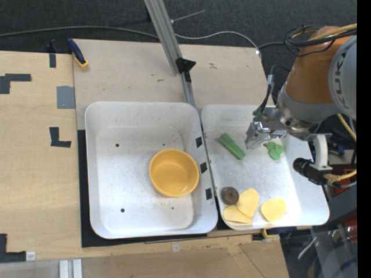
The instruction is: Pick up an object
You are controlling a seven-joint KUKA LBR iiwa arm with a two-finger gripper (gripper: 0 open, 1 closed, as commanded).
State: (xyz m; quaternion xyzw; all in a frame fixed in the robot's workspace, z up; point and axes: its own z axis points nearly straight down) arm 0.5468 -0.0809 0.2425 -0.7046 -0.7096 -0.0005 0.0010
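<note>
My gripper (pixel 255 139) hangs low over the right bin (pixel 301 198), near its back middle. A green stick (pixel 231 146) lies slantwise just left of it. A small green lump (pixel 275 150) sits just right of it, close to the wrist. At the front of that bin lie a brown round piece (pixel 230 195) and three flat yellow pieces (pixel 249 201). I see nothing held by the gripper.
The left bin (pixel 116 155) holds a yellow bowl (pixel 174 172) right of its centre. A grey metal pole (pixel 165 28) slants down to the bins' shared back edge. Cables and a black fitting (pixel 307 169) hang by the right bin's right side.
</note>
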